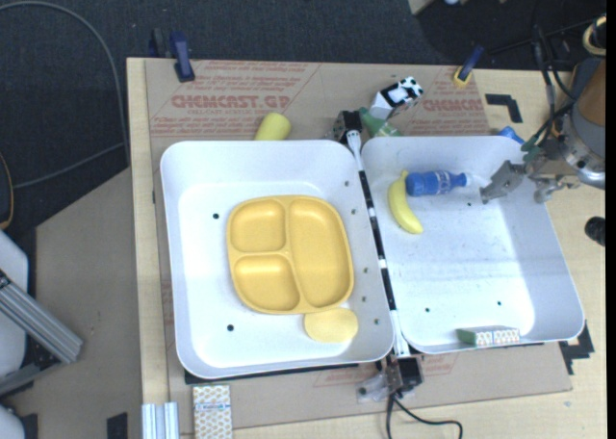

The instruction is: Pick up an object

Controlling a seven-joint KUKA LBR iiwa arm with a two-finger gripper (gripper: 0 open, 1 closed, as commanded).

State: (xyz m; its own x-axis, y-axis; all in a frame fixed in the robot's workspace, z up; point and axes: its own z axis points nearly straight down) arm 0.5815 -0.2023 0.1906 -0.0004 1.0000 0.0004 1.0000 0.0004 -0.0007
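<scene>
A brown tabletop [318, 90], printed with red lettering, is seen from above, set on dark carpet. Two shallow white bins are laid on it side by side. The left bin [192, 235] is taken up largely by a yellow divided tray [289, 254] with three compartments, and a pale yellow round disc [331, 324] is lodged just beside the tray's near edge. In the right bin [539, 293] a yellow banana [403, 206] is placed near the far left corner, with a blue bottle [435, 182] lying on its side just beside the banana's far end. A small green and white packet [489, 336] is rested at that bin's near rim.

The grey arm is brought in from the right edge, and the claw [520, 184] is positioned over the right bin's far right part, apart from the bottle. Nothing is seen between its fingers; whether they are apart or together cannot be told.

A yellow cylinder [273, 126] is left on the tabletop beyond the left bin.
</scene>
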